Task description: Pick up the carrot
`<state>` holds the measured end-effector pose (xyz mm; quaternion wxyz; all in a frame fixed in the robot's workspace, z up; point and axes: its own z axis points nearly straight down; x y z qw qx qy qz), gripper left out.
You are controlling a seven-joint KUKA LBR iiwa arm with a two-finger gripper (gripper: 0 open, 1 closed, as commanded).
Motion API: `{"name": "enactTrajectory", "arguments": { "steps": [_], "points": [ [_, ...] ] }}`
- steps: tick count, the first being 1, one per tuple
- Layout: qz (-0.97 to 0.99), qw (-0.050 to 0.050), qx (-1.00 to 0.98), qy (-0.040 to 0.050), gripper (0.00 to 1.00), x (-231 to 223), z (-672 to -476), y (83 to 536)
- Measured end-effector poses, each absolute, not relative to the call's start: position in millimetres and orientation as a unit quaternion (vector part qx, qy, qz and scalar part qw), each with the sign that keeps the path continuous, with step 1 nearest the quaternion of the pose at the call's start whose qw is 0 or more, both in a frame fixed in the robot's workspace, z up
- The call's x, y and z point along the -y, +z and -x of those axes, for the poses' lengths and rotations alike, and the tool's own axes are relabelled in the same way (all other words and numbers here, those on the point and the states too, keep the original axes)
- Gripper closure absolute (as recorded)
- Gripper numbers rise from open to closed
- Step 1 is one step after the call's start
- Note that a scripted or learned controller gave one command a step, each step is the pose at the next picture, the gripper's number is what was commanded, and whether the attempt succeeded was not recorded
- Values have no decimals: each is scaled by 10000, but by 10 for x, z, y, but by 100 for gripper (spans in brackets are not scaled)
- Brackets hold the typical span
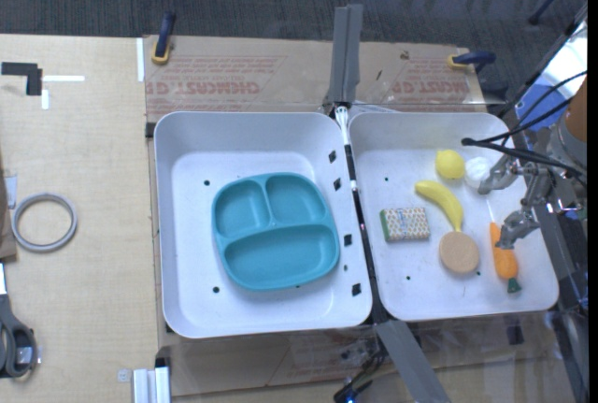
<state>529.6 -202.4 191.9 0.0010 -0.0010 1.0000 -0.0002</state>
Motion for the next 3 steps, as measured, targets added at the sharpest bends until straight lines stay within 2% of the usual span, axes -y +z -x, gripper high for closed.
{"name": "enactTrajectory", "arguments": {
  "steps": [1,2,3],
  "points": [
    [1090,16,-9940,-3,0,2210,-5357,924],
    [1119,43,-9937,-10,100,2183,-5386,1032],
    [1141,71,-9934,-20,100,2165,-5411,1139]
  ]
}}
